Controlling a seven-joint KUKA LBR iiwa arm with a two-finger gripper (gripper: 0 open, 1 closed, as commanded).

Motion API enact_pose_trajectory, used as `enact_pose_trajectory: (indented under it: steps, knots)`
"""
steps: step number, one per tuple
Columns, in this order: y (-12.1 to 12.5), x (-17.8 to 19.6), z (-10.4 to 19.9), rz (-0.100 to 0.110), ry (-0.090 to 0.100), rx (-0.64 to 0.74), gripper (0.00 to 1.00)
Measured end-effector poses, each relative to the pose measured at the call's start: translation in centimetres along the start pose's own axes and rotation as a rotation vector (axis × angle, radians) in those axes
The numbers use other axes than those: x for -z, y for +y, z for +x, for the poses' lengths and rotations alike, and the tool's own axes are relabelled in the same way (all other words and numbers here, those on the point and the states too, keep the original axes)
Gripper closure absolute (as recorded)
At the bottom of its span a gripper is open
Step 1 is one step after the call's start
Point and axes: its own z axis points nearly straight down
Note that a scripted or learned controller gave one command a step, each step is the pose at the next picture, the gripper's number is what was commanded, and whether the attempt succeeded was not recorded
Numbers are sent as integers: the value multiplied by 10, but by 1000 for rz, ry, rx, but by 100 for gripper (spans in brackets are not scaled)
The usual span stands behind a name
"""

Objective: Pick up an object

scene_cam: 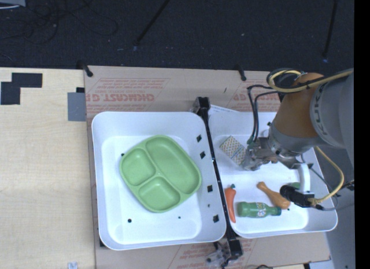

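Reaching in from the right, the grey arm with the orange band [296,114] holds its gripper [252,162] low in the right-hand shallow white bin [277,233], over the upper middle of the bin's floor. How wide the gripper stands open I cannot tell from here: its metal end is a small grey blur seen from above, and I see nothing clearly caught in it. Just beside it, up and to the left, lies a small flat packet with a pale checked pattern [232,148], turned at an angle on the bin floor. The gripper's tip sits by the packet's lower right corner, touching or nearly so, I cannot say which. Lower in the same bin a tan drumstick-shaped toy [270,194] lies at a slant, and just below it a green plastic bottle with a white label [258,209] lies on its side. A small orange carrot [231,202] lies along the left wall of that bin, its lower end near the bottle. All three are apart from the gripper. The left-hand white bin [110,221] holds a light green divided plate with three compartments [160,173], lying flat and turned at an angle. Both bins rest on a brown cardboard sheet [127,91] on the pale wooden counter [40,175].
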Motion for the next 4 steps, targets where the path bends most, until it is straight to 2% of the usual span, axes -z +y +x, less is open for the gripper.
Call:
enact_pose_trajectory:
  steps: [1,2,3,4]
  knots:
    - [-8,59,-3,-9,-2,1,100]
    - [-10,104,-10,-8,-3,-1,100]
    - [-10,113,-11,-6,-2,-1,100]
    - [-23,124,40,-4,1,10,100]
